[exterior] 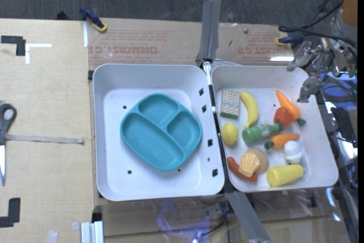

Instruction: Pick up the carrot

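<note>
The gripper (311, 83) hangs over the right bin (318, 176) at its 2 o'clock corner, and I cannot tell its grip, while the carrot (286, 101) lies just beside it at its 8 o'clock, touching a red tomato (282, 116)

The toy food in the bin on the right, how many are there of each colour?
Yellow: 3, the banana, the lemon and a yellow block.
Orange: 2, both carrots.
Red: 2, a tomato and a sausage.
Green: 1, a bottle.
White: 1, a garlic.
Tan: 2, a cracker and a shell.
Total: 11
</note>
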You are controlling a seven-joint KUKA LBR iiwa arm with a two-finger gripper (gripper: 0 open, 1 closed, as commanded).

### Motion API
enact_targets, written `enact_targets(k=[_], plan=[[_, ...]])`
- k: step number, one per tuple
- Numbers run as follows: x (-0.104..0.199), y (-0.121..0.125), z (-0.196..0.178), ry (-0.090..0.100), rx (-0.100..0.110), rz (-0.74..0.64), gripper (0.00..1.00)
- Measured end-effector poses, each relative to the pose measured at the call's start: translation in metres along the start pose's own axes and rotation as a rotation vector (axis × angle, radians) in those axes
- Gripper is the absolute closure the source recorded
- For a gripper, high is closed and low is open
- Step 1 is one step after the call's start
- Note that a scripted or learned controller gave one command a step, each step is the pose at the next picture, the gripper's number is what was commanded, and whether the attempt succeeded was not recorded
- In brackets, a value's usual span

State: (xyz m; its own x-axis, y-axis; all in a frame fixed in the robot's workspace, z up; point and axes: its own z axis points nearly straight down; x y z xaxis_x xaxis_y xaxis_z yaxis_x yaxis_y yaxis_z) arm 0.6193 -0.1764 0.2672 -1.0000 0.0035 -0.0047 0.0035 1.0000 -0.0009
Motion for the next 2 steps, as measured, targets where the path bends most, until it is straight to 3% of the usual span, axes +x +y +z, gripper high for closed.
enact_targets(k=[1,2], plan=[[-0.009,-0.044,0.142,0.001,0.0,0.089,0.0],[-0.033,-0.03,0.173,-0.002,0.001,0.069,0.0]])
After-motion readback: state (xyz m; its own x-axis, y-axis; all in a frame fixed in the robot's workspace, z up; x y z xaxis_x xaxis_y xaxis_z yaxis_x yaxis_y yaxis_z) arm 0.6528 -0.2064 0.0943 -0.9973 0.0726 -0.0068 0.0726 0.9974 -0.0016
